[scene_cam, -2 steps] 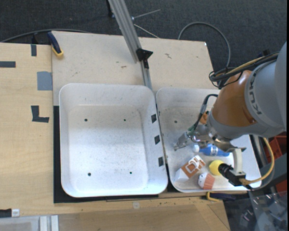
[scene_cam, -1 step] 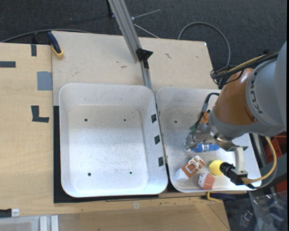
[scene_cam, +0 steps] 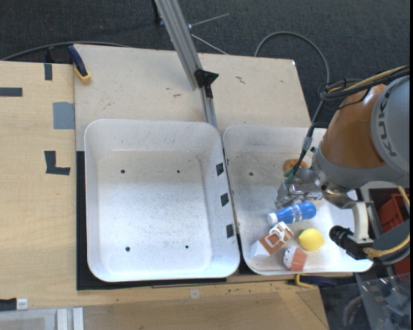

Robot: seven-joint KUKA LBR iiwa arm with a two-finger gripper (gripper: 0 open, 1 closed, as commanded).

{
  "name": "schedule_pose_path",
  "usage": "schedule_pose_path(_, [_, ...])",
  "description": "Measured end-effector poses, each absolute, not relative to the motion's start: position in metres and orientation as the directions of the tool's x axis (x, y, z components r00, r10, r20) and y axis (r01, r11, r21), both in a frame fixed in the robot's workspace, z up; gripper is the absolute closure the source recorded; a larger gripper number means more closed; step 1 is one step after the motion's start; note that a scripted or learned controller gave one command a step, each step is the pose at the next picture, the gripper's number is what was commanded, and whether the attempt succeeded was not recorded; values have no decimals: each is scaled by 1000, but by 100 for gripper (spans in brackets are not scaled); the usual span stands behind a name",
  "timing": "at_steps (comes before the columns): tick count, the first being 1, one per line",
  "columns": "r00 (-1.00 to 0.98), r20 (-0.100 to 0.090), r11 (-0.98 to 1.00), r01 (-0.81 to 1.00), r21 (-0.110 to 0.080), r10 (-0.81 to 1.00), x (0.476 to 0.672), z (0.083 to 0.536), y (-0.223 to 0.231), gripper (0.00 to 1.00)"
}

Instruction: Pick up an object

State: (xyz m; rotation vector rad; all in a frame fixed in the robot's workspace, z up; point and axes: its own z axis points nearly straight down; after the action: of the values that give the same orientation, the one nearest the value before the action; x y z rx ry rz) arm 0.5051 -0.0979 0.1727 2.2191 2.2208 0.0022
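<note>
Dark carpet surrounds a pale wooden desk on which two white bins are set side by side. Within the right bin, near its front right corner, a blue bottle, a yellow ball, an orange-and-white box and a small orange-capped container are clustered. Just above the blue bottle the jaws are lowered; whether they are spread cannot be told.

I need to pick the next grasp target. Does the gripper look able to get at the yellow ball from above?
Probably yes: the yellow ball lies uncovered in the right bin, just beyond the gripper, though the blue bottle crowds it.
</note>
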Motion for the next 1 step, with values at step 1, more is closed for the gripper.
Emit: schedule_pose_path(1, [-2, -1, 2, 1000, 4, 1000, 506, 220, -98, 100])
